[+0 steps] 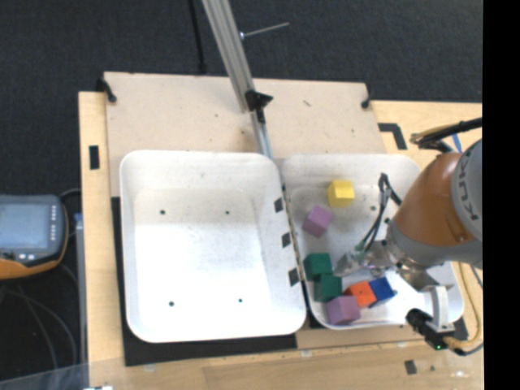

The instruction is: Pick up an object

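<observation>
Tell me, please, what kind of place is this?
Probably a robotics lab bench for grasping trials: a grey and orange arm reaches over two white bins, the right one holding small coloured blocks, beside a handheld control pendant.

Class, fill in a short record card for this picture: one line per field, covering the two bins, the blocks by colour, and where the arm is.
left bin: white, shallow, no blocks seen in it
right bin: white, holds all the blocks
yellow block: far end of right bin
purple blocks: one near the middle, one at the near edge
green blocks: two, touching
orange block: beside blue block
arm: over the right bin, from the right
claw: low, close to the orange and blue blocks
</observation>
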`<state>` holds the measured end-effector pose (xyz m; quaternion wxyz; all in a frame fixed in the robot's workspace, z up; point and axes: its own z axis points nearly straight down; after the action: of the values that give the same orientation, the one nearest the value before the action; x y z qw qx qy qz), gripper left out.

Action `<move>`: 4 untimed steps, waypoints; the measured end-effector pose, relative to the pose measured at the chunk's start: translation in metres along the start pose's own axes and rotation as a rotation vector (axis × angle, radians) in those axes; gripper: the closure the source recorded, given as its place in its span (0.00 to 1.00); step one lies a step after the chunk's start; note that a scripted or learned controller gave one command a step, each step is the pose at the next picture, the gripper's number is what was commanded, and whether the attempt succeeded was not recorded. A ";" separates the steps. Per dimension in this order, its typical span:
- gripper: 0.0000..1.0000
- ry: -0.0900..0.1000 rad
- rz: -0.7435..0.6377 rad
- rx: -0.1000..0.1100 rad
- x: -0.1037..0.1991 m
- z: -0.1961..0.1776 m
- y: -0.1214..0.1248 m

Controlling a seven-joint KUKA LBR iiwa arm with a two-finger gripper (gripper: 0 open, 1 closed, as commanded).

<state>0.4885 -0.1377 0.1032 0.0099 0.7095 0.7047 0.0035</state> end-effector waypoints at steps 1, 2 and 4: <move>1.00 0.002 0.002 -0.005 0.003 -0.010 0.002; 1.00 0.009 -0.014 0.009 0.077 -0.168 0.001; 1.00 0.012 -0.017 0.016 0.207 -0.093 0.136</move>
<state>0.6236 0.0691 0.1967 0.0000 0.7036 0.7106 0.0020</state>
